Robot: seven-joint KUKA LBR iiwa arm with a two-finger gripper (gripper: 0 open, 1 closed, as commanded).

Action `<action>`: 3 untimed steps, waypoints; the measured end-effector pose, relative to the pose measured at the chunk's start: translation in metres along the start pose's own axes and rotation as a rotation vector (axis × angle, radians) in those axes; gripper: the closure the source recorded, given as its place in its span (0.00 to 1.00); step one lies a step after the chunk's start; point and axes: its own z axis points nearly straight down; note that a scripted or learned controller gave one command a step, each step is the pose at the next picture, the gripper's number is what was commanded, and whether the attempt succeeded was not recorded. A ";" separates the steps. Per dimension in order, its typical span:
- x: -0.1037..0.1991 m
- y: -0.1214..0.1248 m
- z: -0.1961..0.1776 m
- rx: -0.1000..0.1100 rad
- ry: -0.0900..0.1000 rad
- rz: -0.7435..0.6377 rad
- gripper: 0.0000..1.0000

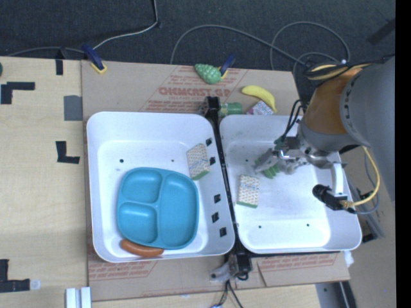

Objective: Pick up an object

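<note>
Camera view looks down on 2 white bins on the tabletop, and the arm reaches in from the right, its claw (275, 162) low over the far part of the right bin (302, 233). Something small and green (271, 170) sits right at the fingertips; whether it is between them or just beside them I cannot tell, and I cannot tell how wide the claw stands either.

A checked sponge-like pad (249, 190) lies flat just near-left of the claw, and a second pad (199, 160) leans against the right wall of the left bin (103, 172), beside the blue divided plate (158, 207) and an orange sausage-shaped toy (141, 248).

To do this well, I judge the claw should settle squarely over the green piece, close on its narrow side, and lift straight up, staying away from the bin's centre wall.
</note>
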 end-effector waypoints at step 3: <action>0.030 0.075 0.008 -0.006 -0.001 -0.001 0.00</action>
